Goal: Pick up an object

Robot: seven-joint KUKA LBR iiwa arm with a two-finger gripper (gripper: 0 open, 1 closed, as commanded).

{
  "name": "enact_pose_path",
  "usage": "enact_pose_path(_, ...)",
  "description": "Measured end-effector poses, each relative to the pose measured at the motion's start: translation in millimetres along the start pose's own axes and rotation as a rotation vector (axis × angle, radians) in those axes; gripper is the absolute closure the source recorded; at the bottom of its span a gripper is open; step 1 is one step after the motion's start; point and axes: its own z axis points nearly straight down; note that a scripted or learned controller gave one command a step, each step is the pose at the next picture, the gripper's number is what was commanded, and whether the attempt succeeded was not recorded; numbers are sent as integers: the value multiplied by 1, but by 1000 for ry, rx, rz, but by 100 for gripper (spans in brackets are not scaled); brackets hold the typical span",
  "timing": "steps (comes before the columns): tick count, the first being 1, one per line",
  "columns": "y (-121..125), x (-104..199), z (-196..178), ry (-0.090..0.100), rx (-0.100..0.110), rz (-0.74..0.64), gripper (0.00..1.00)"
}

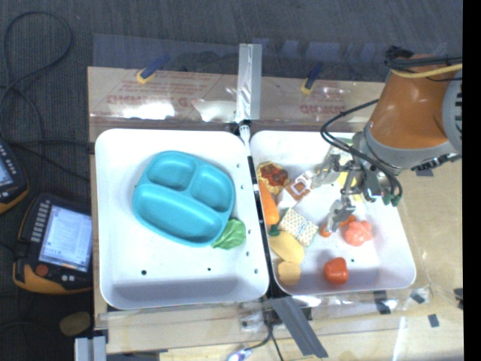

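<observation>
The right bin [391, 277] holds several toy foods. A pizza slice [273, 176], an orange carrot [269, 207] and a checked cracker [298, 226] lie on its left side. A small white and brown piece [301, 186] lies between them. Two yellow pieces [288, 250] sit at the front left, a red tomato [336, 271] at the front, and an orange-red fruit [356, 232] at mid right. My gripper [331, 198] hangs low over the middle of this bin, open, with nothing between its fingers. One finger points at the small piece, the other ends beside the orange-red fruit.
The left bin [120, 277] holds a blue divided plate [184, 195] with a green leaf [231, 235] at its front right corner. A ridge [255, 224] separates the bins. The arm's orange band [409, 111] stands over the right bin's back right.
</observation>
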Motion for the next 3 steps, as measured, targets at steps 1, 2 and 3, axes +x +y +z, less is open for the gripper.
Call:
enact_pose_path(1, -4, -22, 69, -24, 5, -49, 0)
enact_pose_path(2, -96, -79, 81, -41, 3, 68, 0)
enact_pose_path(3, -100, -86, 81, -39, 16, -121, 0)
